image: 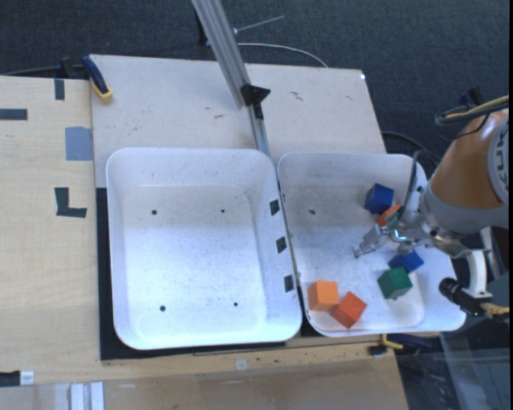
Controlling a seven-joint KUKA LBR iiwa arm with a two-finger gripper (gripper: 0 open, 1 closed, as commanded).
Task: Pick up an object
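A view from above, at a slant, onto a pale wooden bench [34, 229] carrying two shallow white bins side by side.

The left bin [124, 229] shows only its speckled white floor with a few small dark dots.

The right bin [325, 195] holds several small blocks. A blue block [379, 199] sits toward the bin's upper right. Below it, near the right wall, lies a second blue block [408, 261], and just beneath that, close to it or touching, a green block [396, 283]. Near the bin's lower edge, toward the left, an orange block [324, 294] rests just beside a red-orange block [350, 308]; the two look to be touching at a corner.

The robot arm [470, 178], with its orange band and grey wrist, reaches in from the right over the right bin's far wall. Its gripper [385, 233] is low in the bin, between the upper blue block and the lower blue block. A thin grey finger [365, 245] stretches out to the left over the bin floor. A small orange-red patch shows at the gripper's body, and I cannot tell what it is. Whether the claw is released, clenched or grasping something cannot be told from this angle; no block is plainly seen between its fingers.

A metal pole [227, 45] slants down from the top of the picture to the gap between the bins. A yellow and blue clamp [97, 79] sits at the bench's upper left corner. Dark carpet [410, 24] surrounds the bench.
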